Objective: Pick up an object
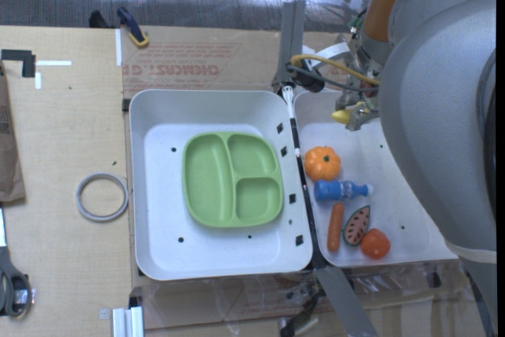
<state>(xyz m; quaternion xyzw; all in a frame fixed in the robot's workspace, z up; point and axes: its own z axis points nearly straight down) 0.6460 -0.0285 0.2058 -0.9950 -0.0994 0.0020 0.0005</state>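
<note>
On the tan surface (63, 138) left of the bins lie a grey ring (102, 196), scissors (14, 292) at the lower edge, a brown paper bag (8, 146) at the far left, and a blue-and-yellow clamp (132, 28) near a flattened cardboard sheet (197, 63) behind the left bin.

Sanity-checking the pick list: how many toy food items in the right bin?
5 visible: pumpkin up top, blue bottle below it, carrot, watermelon slice, and tomato nearest. A yellow item sits by the gripper; the arm may hide more.
</note>
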